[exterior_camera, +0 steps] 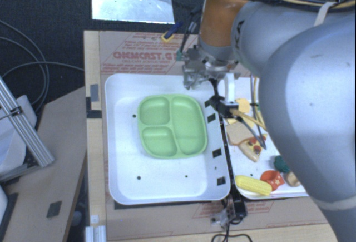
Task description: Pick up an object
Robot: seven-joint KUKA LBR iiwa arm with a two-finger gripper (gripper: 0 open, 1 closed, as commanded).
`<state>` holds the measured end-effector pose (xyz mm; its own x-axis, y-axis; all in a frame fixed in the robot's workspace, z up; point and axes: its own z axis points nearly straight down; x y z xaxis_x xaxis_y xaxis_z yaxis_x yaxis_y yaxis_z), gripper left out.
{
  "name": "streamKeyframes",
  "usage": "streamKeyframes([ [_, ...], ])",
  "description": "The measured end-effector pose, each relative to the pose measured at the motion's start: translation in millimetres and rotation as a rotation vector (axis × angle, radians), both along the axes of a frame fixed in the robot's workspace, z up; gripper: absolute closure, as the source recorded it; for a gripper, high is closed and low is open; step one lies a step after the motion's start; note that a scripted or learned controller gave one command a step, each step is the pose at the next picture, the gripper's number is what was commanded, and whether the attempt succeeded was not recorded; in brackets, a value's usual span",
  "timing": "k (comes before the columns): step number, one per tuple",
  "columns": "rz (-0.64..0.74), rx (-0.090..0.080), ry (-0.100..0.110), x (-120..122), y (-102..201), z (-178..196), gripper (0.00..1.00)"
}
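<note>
Arm (300,85): nearest the camera, big grey body filling the right side, orange band (222,7) above the wrist, reaching in from the right toward the far edge of the bins.
Gripper (192,80): hanging at the far rim of the left bin, close to the divider between the two bins; nothing seen between the fingers.
Jaws: cannot tell how far open; too small and dark against the wrist.
Green tray (170,126): lying flat in the middle of the left bin (125,179), three compartments, near the gripper but apart from it, toward the camera.
Right bin (278,193): partly hidden under the arm.
Corn cob (253,184): at the near edge of the right bin, well apart from the gripper.
Red piece (272,178): just beside the corn cob.
Toast slice (239,134): in the right bin near the divider.
Yellow piece (243,105): beyond the toast slice, nearer the gripper.
</note>
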<state>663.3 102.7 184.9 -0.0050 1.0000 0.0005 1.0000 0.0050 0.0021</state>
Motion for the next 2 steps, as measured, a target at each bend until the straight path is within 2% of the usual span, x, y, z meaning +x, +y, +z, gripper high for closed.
streamKeyframes([
  [1,0.005,-0.001,-0.003,1,0,11,1.00],
  [2,-0.008,-0.002,0.000,6,-58,2,1.00],
])
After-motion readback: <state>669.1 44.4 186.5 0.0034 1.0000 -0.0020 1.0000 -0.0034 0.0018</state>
